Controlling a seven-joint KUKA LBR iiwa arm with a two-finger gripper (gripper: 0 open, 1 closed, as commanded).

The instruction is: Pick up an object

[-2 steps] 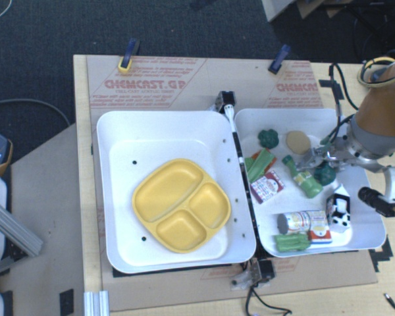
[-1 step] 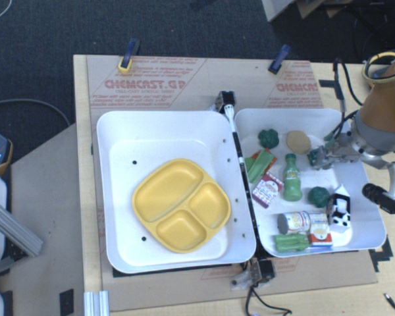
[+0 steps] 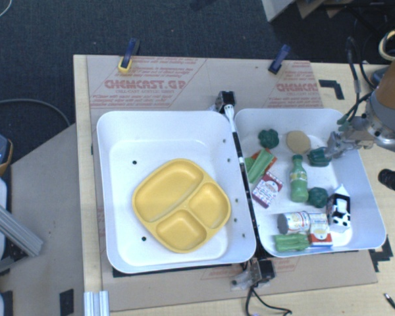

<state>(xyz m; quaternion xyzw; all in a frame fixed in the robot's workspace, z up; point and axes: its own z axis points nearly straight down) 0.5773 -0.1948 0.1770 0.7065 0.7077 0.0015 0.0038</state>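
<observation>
Two white bins sit side by side on the bench. The left bin [image 3: 118,143] lies well off to the left of the fingers and carries one yellow divided tray [image 3: 182,205] with three compartments. The right bin [image 3: 362,176] holds everything else.

The gripper [image 3: 334,147] reaches in over that bin's far right part, and its fingers appear clenched on one small dark green toy [image 3: 318,157], which sits right at the fingertips.

Just left of the fingers rests one tan round piece [image 3: 298,141], and beyond it one dark green broccoli [image 3: 268,137]. Below the fingers stands one green bottle [image 3: 298,178], with a second small dark green lump [image 3: 318,195] beside its base. Nearer the front lie one black-and-white cow figure [image 3: 340,210], one tin can [image 3: 303,222] on its side, and one red packet [image 3: 266,191] further left.
</observation>
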